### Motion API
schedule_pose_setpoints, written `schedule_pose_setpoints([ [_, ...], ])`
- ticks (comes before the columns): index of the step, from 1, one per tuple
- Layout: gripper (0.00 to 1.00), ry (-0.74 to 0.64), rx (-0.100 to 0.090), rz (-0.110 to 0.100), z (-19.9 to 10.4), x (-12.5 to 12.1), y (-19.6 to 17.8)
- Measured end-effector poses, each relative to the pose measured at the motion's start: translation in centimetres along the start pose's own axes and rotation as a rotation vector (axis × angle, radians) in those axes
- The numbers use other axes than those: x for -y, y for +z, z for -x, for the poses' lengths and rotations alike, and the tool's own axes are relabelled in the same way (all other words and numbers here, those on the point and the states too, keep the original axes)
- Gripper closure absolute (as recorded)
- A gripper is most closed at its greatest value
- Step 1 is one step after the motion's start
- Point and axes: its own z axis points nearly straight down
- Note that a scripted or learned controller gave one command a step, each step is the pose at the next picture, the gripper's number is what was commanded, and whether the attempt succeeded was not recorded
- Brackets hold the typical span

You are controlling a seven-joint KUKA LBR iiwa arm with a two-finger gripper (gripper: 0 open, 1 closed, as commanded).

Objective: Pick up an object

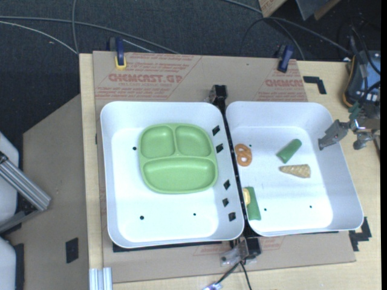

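Observation:
The right bin (338,216) holds a brown pretzel (243,154), a green cylinder (289,150) lying tilted, a tan wedge (295,170) just below it, and a green and yellow stick (251,203) against the bin's left wall. My gripper (346,140) hangs over the right bin's upper right rim, to the right of the cylinder and apart from it. Its two grey fingers stand apart, open, with nothing between them.
The left bin (121,216) bears a green divided plate (178,158). A black divider with clips (225,162) runs between the bins. Blue clamps (120,51) (284,57) hold the cardboard base at the back. Cables and gear (363,77) sit at the far right.

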Motion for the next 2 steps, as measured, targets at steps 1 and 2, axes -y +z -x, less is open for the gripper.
schedule_pose_setpoints([
  [1,0.00,-0.004,0.003,0.012,-0.1,-0.2,-0.6],
  [2,0.00,-0.003,0.001,0.006,0.2,0.4,5.4],
])
